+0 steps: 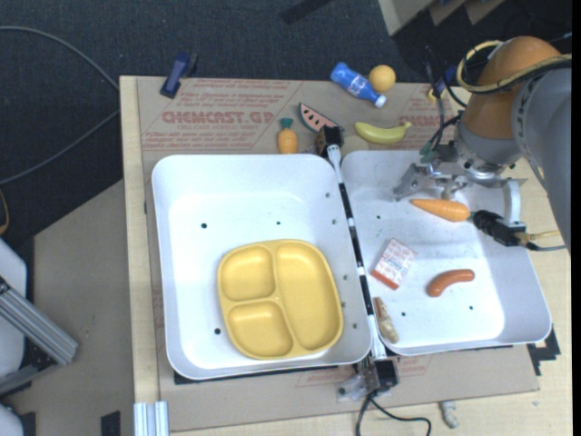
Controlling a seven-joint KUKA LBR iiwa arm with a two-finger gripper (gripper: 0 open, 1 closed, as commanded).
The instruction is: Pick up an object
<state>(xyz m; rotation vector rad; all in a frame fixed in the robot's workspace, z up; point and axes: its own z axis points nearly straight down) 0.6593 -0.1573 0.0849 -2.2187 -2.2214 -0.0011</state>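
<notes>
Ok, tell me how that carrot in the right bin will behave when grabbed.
The carrot looks smooth and tapered, so it may slip toward its thin end. Its round body would probably roll if nudged sideways. It seems a stiff, light toy.

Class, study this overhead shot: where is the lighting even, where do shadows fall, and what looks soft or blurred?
Camera view: light is even and diffuse across both white bins, with no harsh glare; the yellow divided plate casts a faint shadow; the gripper above the carrot looks slightly soft; the dark floor beyond the bench is dim.
</notes>
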